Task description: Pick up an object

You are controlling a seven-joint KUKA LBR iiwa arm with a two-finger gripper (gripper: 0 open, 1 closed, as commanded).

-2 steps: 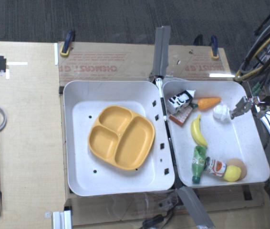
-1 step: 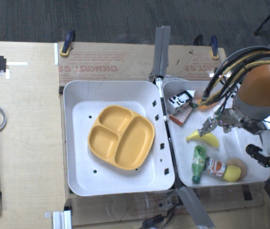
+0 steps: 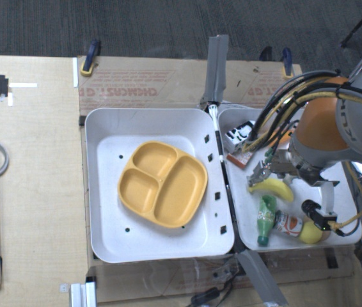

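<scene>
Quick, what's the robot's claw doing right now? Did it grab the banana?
Gripper: low in the right bin, right above the banana; open or shut cannot be told, and no grab shows.

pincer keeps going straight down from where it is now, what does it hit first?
Most likely the banana, lying right under the pincer in the right bin. Depth is hard to judge from this slanted view, so contact may already be close.

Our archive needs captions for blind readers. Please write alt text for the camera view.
The end effector hangs over the right bin, just above a banana and a green bottle. The left bin holds a yellow divided plate.
</scene>
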